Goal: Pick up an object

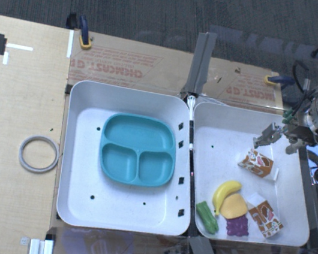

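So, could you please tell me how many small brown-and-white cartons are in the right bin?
2: one carton near the bin's middle, below the claw; the other carton by the front right corner.

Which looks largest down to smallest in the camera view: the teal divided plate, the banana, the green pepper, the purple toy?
1. teal divided plate, by far the largest.
2. banana.
3. green pepper and purple toy: these look too alike in size to rank.

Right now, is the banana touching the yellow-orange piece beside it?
Touching: camera view shows the banana pressed against the yellow-orange piece, no gap between them.
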Robot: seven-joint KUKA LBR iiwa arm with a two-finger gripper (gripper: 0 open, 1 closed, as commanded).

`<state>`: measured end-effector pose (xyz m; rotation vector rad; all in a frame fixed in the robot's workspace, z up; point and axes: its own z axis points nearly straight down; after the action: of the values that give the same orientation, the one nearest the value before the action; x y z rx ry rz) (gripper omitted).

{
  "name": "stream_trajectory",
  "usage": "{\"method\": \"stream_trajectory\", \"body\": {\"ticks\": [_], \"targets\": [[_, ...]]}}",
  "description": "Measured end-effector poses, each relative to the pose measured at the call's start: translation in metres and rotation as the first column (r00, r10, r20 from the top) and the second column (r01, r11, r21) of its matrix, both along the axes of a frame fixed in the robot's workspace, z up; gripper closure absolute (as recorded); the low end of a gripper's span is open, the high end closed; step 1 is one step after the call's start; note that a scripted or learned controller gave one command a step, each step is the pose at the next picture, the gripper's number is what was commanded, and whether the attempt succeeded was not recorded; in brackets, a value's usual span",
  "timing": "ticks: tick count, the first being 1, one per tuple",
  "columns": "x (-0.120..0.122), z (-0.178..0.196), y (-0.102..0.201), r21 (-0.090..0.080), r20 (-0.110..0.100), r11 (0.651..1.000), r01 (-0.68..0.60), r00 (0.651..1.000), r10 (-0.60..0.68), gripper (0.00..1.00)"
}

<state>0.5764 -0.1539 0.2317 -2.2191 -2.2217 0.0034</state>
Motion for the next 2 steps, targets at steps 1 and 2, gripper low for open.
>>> {"method": "stream_trajectory", "body": {"ticks": [1, 2], "targets": [[-0.081, -0.086, 0.043, 0.002, -0.001, 0.998, -0.066, 0.998, 0.066, 0.0], [-0.086, -0.141, 0.05, 0.003, -0.001, 0.939, -0.343, 0.939, 0.343, 0.0]]}}
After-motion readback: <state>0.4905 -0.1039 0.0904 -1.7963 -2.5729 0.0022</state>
